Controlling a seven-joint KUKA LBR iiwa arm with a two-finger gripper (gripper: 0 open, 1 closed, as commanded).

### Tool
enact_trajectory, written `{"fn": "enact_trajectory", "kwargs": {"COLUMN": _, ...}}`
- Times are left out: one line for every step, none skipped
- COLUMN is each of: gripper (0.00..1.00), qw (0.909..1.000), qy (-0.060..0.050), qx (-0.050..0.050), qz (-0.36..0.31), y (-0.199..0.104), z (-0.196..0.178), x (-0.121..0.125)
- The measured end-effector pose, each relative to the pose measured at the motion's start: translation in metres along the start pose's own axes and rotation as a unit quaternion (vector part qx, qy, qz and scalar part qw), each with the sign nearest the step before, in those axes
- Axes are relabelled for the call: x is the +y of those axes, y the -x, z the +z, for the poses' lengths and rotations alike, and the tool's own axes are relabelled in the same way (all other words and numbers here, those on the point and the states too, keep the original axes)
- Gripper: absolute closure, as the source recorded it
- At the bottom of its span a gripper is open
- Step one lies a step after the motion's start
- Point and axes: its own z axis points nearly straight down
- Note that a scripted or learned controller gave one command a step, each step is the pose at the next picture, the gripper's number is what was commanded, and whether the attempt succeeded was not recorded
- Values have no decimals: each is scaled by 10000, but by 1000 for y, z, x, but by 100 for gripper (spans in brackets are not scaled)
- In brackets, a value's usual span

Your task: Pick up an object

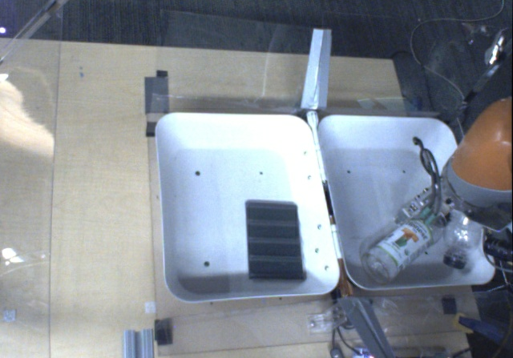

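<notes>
While the gripper [429, 208] is lowered at the cap end of a clear bottle [398, 244] lying in the right bin [361, 148], its state cannot be told; a black ribbed block [274, 239] is seen in the left bin [208, 156].

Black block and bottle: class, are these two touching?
Apart. The camera view shows the black block lying in the left bin and the bottle in the right bin, with both bins' walls between them.

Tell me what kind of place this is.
Likely a robot lab's bin-picking bench: two white bins, left bin and right bin, on a wooden bench, an arm reaching in over a clear bottle, loose cables nearby.
</notes>
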Motion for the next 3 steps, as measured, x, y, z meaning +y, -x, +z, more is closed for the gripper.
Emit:
{"fn": "enact_trajectory", "kwargs": {"gripper": 100, "qw": 9987, "qy": -90, "qx": 59, "qz": 503, "y": -61, "z": -22, "x": 61}}
{"fn": "enact_trajectory", "kwargs": {"gripper": 0, "qw": 9987, "qy": -90, "qx": 58, "qz": 505, "y": -61, "z": -22, "x": 61}}
{"fn": "enact_trajectory", "kwargs": {"gripper": 0, "qw": 9990, "qy": -41, "qx": 27, "qz": 443, "y": -62, "z": 12, "x": 30}}
